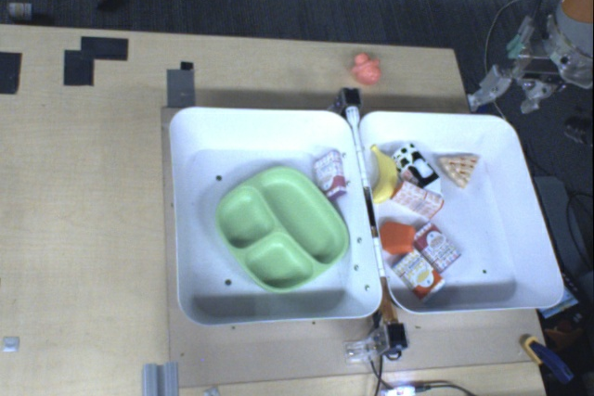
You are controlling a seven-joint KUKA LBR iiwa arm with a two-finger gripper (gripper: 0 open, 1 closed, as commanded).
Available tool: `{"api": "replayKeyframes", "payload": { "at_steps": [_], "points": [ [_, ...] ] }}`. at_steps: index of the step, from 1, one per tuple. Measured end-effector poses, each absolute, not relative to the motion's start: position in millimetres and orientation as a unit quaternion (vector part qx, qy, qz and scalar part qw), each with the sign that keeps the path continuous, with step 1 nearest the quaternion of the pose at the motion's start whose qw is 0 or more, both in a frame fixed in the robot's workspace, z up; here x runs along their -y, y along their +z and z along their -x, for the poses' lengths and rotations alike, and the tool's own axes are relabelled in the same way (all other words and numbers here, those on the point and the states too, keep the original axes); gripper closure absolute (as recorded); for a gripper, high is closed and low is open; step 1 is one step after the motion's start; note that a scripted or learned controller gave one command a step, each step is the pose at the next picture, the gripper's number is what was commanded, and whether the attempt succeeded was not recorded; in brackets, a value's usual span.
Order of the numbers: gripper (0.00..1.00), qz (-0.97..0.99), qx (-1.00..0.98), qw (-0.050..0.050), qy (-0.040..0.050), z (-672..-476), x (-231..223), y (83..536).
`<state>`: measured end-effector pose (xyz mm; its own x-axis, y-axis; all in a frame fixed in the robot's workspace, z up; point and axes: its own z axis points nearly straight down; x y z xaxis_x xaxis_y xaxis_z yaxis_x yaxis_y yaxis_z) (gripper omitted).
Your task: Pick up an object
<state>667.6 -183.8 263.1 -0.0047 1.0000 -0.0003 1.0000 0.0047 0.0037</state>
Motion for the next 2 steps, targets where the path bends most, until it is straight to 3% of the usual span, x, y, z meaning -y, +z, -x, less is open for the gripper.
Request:
{"api": "replayKeyframes", "payload": {
  "at_steps": [1,2],
  "points": [
    [0.00,-0.706,-0.708,-0.001,-0.0001,-610.9,201.1,107.2],
    [0.00,-0.706,-0.708,0.002,0.0022,-561.7,135.1,86.6]
  ]
}}
